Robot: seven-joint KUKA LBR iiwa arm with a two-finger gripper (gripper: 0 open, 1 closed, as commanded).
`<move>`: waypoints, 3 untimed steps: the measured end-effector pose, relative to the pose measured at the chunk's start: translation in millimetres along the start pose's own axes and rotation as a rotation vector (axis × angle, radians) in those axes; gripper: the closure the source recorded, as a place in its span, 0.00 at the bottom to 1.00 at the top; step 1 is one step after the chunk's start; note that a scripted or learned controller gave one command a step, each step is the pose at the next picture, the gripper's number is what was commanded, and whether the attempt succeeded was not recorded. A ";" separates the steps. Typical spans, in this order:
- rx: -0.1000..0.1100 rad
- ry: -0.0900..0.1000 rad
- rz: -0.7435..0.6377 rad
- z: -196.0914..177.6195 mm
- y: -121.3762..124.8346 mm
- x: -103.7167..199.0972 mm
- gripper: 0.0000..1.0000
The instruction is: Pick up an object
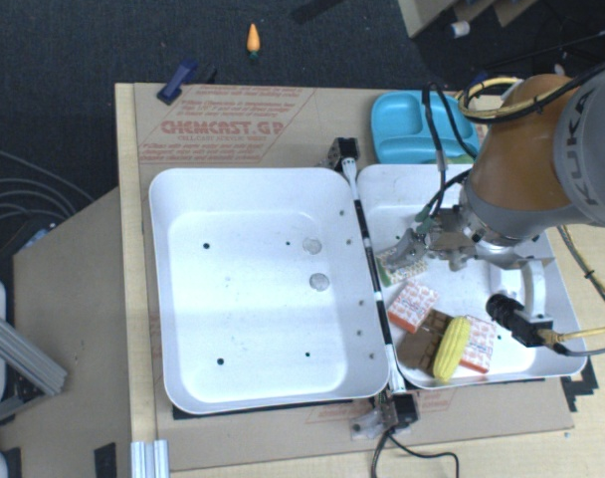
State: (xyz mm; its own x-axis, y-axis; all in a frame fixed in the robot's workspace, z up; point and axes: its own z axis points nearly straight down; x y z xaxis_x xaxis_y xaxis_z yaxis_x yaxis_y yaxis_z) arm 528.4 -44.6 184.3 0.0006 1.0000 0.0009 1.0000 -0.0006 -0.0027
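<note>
My gripper (425, 241) hangs low over the left part of the right bin (541, 366), reaching in from the right under the orange wrist band. Just left of it, by the bin's left wall, lies a grey-green crumpled packet (400, 261), close to or touching the gripper. I cannot tell whether anything is held. Nearer the front lie a red-and-white checkered packet (412, 305), a brown block (421, 341), a yellow corn cob (450, 348) and a second red-and-white packet (480, 345).
The left bin (183, 217) stands beside the right one, the two meeting at a shared rim. A light blue tray (412, 127) sits behind the right bin. A small blue object (177, 82) lies at the bench's far left corner.
</note>
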 end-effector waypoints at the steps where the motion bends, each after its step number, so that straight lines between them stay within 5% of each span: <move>1: -0.002 0.000 0.001 -9.9 0.5 0.2 1.00; 2: -0.002 0.000 0.001 -9.8 0.4 0.3 0.00; 3: -0.003 -0.002 0.001 48.3 44.2 -69.0 0.00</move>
State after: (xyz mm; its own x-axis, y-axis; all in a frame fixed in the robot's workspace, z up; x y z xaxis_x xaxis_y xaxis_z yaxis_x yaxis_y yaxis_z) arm 572.4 -113.5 135.8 0.0013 1.0000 -0.0009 1.0000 -0.0013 -0.0002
